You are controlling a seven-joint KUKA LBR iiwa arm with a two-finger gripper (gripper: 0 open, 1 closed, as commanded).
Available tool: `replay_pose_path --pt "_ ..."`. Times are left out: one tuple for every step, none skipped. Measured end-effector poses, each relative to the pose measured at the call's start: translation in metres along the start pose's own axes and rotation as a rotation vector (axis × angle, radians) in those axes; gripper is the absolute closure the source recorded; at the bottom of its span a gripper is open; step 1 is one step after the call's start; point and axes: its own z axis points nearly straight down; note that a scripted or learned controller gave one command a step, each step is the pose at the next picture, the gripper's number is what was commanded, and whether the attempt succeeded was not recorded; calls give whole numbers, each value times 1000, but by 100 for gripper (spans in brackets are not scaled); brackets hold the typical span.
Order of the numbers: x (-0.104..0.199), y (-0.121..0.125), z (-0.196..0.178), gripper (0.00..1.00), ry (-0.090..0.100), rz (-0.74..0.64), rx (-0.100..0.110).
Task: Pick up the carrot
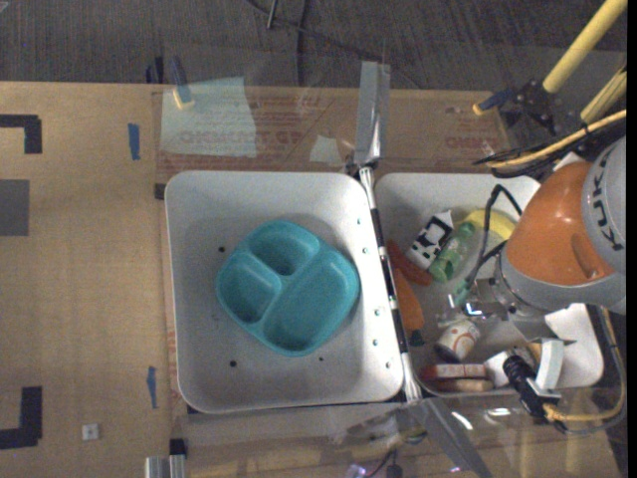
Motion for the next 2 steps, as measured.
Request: replay_pose_path --pt "7 -4 -73 100 3 129 19" --pt "-15 -3 21 100 1 169 5"
